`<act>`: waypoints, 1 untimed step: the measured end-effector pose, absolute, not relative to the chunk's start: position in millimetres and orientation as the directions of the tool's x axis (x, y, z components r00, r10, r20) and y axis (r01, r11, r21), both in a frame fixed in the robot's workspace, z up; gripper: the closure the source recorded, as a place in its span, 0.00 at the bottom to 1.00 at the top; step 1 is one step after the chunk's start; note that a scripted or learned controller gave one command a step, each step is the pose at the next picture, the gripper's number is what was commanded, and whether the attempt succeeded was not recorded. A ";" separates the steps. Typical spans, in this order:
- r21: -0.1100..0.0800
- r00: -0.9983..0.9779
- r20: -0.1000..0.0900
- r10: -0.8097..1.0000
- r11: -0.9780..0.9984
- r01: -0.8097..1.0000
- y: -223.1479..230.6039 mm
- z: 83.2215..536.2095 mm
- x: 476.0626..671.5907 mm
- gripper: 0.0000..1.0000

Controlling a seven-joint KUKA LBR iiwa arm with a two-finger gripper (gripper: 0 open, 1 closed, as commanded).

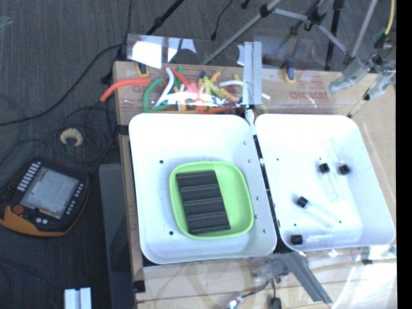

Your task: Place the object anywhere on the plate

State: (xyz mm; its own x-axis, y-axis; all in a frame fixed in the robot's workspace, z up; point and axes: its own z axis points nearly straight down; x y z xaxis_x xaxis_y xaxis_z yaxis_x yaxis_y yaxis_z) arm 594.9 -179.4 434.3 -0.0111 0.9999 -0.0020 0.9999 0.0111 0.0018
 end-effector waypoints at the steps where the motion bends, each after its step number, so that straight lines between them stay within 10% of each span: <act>1: 0.001 0.048 -0.002 0.999 -0.048 0.999 -222.1 434.5 575.7 0.00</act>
State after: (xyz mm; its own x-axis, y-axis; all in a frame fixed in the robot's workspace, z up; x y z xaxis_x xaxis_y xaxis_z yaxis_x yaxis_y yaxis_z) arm 575.7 -222.1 434.5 0.0481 0.9988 -0.0024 0.9988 -0.0481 0.0005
